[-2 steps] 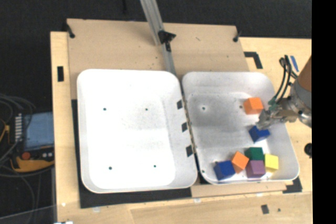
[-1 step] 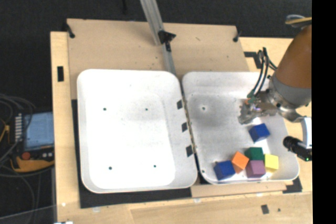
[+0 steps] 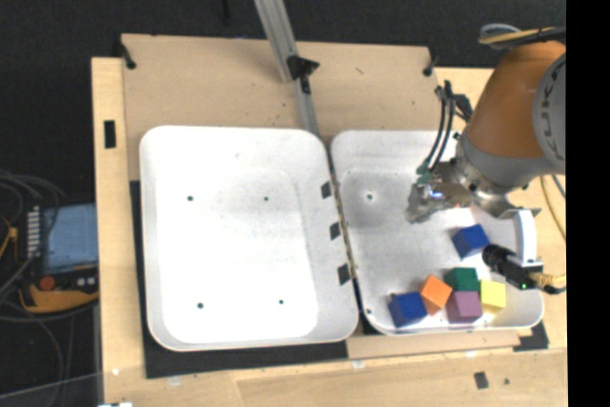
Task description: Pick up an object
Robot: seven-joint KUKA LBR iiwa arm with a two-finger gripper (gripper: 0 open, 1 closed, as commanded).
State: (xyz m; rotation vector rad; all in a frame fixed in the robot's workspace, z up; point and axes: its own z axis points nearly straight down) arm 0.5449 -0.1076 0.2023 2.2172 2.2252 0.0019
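My gripper [image 3: 420, 202] hangs over the middle of the right bin [image 3: 381, 234], with bare white floor beneath it. A blue block [image 3: 469, 241] lies just to its lower right. Along the bin's front edge sit a second blue block [image 3: 408, 308], an orange block [image 3: 437, 293], a green block [image 3: 464, 279], a purple block [image 3: 464, 305] and a yellow block [image 3: 493, 295]. None of these blocks lies under the gripper, and I see nothing in it.
The left bin [image 3: 238, 234] lies beside the right one, joined by dark clips along the shared wall. A slanted metal pole [image 3: 276, 24] rises behind the bins. A blue device with cables [image 3: 67, 243] sits off the bench at the left.
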